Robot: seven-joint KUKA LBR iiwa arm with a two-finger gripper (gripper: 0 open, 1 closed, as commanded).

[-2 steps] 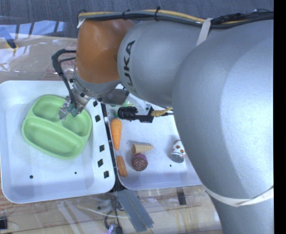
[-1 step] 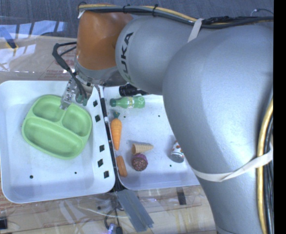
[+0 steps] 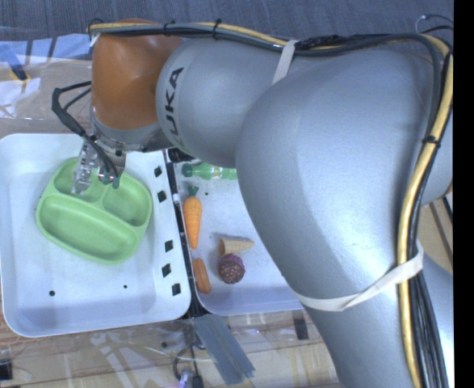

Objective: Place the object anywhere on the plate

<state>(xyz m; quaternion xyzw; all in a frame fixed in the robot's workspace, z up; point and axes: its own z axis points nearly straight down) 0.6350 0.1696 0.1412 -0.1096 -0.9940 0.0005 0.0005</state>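
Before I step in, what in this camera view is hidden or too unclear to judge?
- Gripper over the green plate: too small and blurred to tell whether it holds anything.
- Right bin: its right part is covered by the arm.
- Green object at the right bin's top: partly hidden under the arm; identity unclear.
- Carrot, dark red item: visible.

Open floor around green plate (image 3: pixel 95 221)

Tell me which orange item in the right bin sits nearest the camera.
The short orange piece by the divider; the longer carrot lies farther back, green top up.
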